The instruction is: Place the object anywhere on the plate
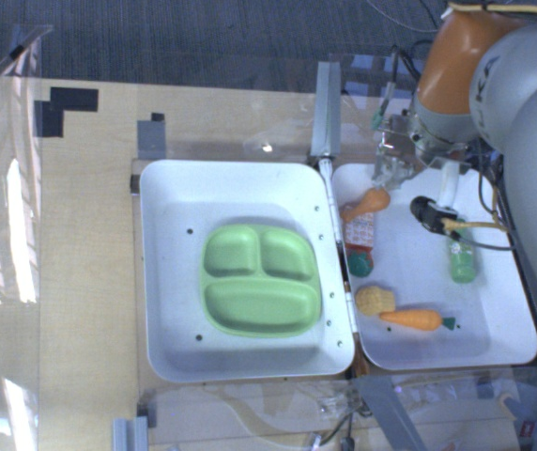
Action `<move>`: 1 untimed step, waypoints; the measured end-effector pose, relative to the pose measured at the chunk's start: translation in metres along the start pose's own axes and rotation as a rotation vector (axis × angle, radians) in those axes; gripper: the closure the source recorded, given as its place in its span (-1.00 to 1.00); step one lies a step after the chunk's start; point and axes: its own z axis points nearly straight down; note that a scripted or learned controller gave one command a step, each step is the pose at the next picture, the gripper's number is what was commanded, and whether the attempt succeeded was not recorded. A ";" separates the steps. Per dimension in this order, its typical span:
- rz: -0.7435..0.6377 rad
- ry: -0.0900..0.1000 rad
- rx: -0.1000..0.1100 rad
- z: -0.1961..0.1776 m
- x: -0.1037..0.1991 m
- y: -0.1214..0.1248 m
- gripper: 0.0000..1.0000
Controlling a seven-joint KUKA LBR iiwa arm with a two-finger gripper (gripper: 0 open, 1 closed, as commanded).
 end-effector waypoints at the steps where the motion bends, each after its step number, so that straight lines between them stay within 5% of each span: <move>1: -0.211 0.004 -0.002 -0.038 0.094 -0.013 1.00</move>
